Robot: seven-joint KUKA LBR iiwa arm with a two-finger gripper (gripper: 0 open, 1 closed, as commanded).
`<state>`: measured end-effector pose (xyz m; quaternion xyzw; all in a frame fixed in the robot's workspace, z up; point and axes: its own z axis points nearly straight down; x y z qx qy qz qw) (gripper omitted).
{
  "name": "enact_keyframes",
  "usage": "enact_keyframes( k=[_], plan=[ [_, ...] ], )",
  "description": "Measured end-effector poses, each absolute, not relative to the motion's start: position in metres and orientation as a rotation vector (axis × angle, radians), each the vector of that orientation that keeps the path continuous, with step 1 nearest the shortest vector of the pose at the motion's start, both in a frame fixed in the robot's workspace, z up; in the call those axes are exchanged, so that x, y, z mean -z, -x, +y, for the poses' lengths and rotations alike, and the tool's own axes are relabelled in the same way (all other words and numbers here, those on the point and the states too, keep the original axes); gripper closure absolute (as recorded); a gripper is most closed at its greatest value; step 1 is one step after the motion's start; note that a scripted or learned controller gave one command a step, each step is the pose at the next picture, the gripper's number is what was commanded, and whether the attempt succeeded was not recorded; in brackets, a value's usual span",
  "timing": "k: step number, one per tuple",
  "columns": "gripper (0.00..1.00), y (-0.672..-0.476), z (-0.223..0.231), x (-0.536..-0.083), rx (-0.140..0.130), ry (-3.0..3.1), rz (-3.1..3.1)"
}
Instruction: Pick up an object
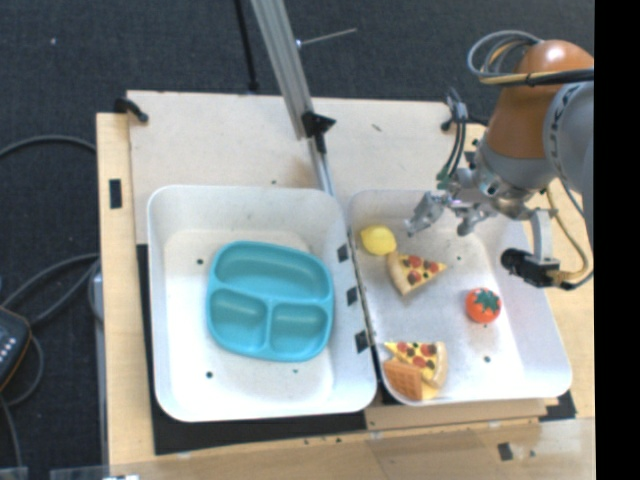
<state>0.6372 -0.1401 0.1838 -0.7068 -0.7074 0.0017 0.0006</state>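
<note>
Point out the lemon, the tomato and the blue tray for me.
lemon [377, 240]: camera view, middle of its yellow body.
tomato [482, 306]: camera view, middle of its red body.
blue tray [268, 265]: camera view, top rim above the long compartment.

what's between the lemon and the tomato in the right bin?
Camera view: a pizza slice lies between lemon and tomato, close beside the lemon.

I count two white bins: left bin [175, 268], right bin [530, 338]. One blue divided plate [270, 300], three compartments. Two pizza slices: upper slice [413, 271], lower slice [415, 365]. One yellow lemon [377, 240]. One red tomato [482, 306]. One arm, one gripper [440, 215]. Loose items I tally in all: five.
</note>
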Motion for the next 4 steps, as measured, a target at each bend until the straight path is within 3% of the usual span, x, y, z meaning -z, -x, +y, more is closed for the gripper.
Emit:
enact_keyframes(
  k=[1, 2, 4],
  plan=[
    [0.00, -0.639, -0.132, -0.130, -0.006, 2.218, -2.222],
    [1.00, -0.641, -0.134, -0.145, 0.002, 2.224, -2.224],
    [1.00, -0.650, -0.143, -0.258, 0.006, 2.223, -2.229]
  ],
)
